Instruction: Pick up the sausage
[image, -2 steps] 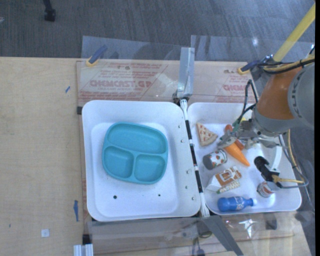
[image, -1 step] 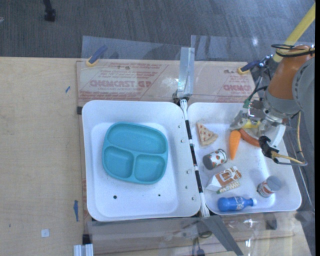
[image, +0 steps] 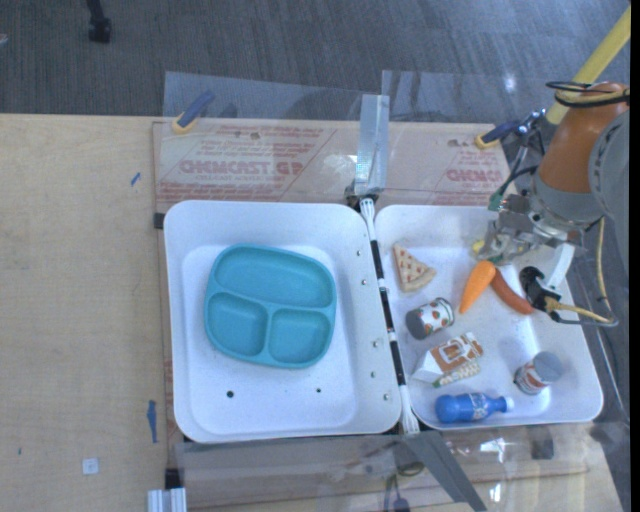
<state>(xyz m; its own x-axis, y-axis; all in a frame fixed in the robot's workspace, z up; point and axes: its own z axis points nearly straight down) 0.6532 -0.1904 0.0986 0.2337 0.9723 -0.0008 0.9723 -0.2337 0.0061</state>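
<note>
The sausage (image: 511, 296) is a short orange-red link lying at a slant in the right bin (image: 578, 385), just right of an orange carrot (image: 477, 287). My gripper (image: 503, 245) hangs over the bin's far right part, directly above the carrot's thick end and a little up-left of the sausage. The grey wrist with its orange band (image: 578, 150) rises behind it. Nothing can be seen held in the gripper.
The right bin also holds a pizza slice (image: 411, 268), a small can (image: 430, 318), a sandwich-like toy (image: 455, 358), a blue bottle (image: 470, 407) and a small tin (image: 536, 374). A teal divided plate (image: 270, 305) sits in the left bin (image: 190, 300). Cables (image: 570, 312) trail beside the sausage.
</note>
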